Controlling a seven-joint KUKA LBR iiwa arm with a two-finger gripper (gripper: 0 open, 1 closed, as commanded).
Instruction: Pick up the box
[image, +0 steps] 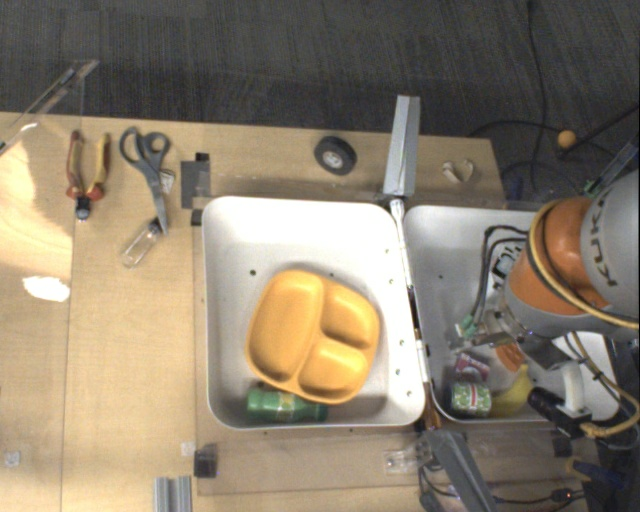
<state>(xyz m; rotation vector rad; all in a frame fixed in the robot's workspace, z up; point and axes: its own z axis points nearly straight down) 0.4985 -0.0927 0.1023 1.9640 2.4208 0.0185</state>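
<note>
Box (470, 397), green-printed, in right bin (440, 250), front-left corner, beside banana (513, 392). Tool (478, 335) directly above box; spread or pressed together cannot be told. Descend vertically, straddle box sides, avoid bin wall and banana, close, lift straight.

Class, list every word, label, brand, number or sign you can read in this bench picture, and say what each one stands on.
"KU", black letters cut off by the frame edge, on the grey arm above its orange band.
Green can in the left bin: label print blurred, unreadable.
Small box in the right bin: print too small to read.
</note>
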